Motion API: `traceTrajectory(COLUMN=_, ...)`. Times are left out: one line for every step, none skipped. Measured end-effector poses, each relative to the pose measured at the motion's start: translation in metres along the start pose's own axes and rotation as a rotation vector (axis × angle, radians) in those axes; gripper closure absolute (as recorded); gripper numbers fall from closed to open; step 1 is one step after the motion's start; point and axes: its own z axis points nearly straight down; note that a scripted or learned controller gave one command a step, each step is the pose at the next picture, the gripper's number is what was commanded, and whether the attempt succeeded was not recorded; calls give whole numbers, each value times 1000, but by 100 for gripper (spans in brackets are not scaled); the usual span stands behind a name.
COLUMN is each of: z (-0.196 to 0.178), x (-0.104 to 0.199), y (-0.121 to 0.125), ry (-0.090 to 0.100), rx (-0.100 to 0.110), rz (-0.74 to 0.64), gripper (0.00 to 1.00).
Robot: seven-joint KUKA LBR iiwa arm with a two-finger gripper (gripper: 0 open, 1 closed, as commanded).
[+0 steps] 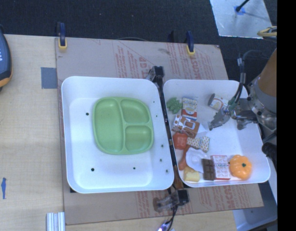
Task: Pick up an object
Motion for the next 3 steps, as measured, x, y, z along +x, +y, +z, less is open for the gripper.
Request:
traceTrajectory(z=118, x=15, y=49, ry=2, rx=-2, rz=-4, gripper=0)
traceTrajectory(z=51, x=-37, y=65, ry=-4, rx=-8, rz=4, gripper=0)
traceTrajectory(z=89, x=-63, y=118, ry=-3, rx=-6, rz=-2, gripper=0)
